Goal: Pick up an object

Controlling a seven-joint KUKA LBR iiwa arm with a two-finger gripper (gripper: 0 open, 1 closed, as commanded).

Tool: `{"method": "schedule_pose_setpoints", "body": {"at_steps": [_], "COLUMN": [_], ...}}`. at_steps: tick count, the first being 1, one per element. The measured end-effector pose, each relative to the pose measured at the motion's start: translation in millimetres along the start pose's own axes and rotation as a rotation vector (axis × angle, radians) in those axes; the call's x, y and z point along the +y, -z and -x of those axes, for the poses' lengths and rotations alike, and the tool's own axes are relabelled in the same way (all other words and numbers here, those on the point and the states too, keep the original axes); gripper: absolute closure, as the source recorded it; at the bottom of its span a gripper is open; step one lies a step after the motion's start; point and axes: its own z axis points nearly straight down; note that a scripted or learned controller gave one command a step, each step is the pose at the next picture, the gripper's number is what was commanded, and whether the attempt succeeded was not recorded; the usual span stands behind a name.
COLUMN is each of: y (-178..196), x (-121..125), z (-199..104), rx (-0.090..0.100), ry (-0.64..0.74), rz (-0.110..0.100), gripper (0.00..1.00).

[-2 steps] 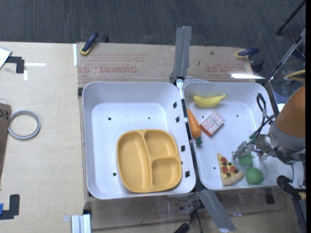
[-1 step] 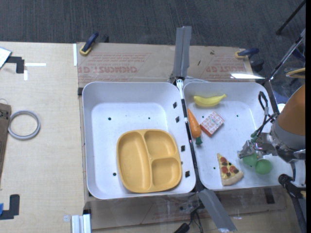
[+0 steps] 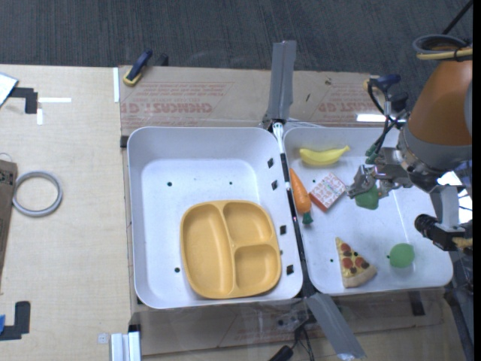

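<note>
1. The gripper [image 3: 367, 189] is hanging over the right bin [image 3: 436, 280], and a small green object [image 3: 367, 198] is sitting right at its fingertips. It looks pinched between nearly closed fingers, though the view is a bit cluttered there.
2. So the arm is probably mid-pick, at the grasp or just starting the lift. The next move is calling for a straight pull up without loosening.
3. Just beside it to the left, a red-and-white box [image 3: 328, 191] is lying, with a carrot [image 3: 300, 193] and banana [image 3: 324, 155] further out.
4. A green ball [image 3: 401, 256] and pizza slice [image 3: 352, 262] are lying nearer the front, well apart from the gripper.
</note>
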Motion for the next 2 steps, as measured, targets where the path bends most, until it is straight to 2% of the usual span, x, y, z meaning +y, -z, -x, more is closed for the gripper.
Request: {"method": "schedule_pose_setpoints", "body": {"at_steps": [1, 2], "y": [-111, -11], "x": [-21, 4], "z": [36, -9], "rx": [0.001, -0.001], "ry": [-0.074, -0.168], "rz": [-0.001, -0.001], "gripper": [1.00, 1.00]}}
